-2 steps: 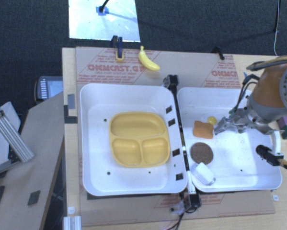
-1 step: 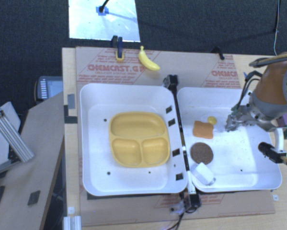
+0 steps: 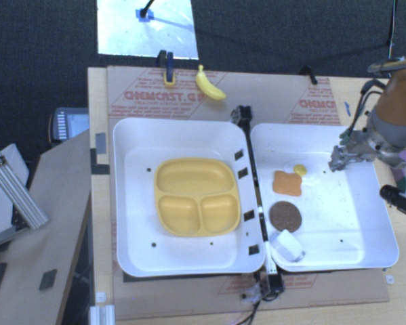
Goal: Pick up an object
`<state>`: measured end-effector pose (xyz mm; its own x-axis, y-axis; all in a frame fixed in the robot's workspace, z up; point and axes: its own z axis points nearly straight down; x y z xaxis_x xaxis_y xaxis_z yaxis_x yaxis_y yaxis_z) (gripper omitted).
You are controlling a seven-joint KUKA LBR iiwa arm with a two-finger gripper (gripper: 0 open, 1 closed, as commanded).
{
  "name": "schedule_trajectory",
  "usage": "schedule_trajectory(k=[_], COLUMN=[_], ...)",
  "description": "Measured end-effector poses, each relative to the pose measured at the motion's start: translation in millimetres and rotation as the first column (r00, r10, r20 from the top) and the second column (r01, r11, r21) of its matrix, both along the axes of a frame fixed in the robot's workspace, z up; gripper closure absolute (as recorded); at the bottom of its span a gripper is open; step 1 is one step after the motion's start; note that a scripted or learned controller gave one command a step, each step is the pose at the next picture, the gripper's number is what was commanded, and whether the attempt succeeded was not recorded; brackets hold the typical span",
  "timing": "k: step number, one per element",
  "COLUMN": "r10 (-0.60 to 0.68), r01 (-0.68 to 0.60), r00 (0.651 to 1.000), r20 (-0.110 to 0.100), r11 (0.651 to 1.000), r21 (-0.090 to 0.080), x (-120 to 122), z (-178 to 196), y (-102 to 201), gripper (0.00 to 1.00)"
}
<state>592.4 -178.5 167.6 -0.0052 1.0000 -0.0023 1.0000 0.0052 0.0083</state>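
Gripper point(image 3: 339, 156): over right bin point(image 3: 365, 249), 3 o'clock edge; finger state cannot tell. Nothing seen held.
Objects in right bin: orange block point(image 3: 287, 183), small yellow piece point(image 3: 299, 170) at its 1 o'clock, brown disc point(image 3: 285, 216) at 6 o'clock, white item point(image 3: 287, 244) below disc.
Left bin point(image 3: 131, 181): yellow divided tray point(image 3: 194, 196).
Bench: banana point(image 3: 209, 85) at 12 o'clock, beyond bins.
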Motion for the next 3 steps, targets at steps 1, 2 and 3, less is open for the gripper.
schedule_trajectory(k=[1,2,3], r10=[0.001,0.000,0.004], r01=[-0.001,0.000,-0.004], r00=[1.000,1.000,1.000], r20=[-0.002,-0.004,-0.006], r11=[1.000,1.000,1.000], r21=[0.001,0.001,0.004], x=[0.5,1.7,9.8], z=[45.5,65.9,56.6], y=[5.7,5.6,53.5], gripper=[1.00,1.00,1.00])
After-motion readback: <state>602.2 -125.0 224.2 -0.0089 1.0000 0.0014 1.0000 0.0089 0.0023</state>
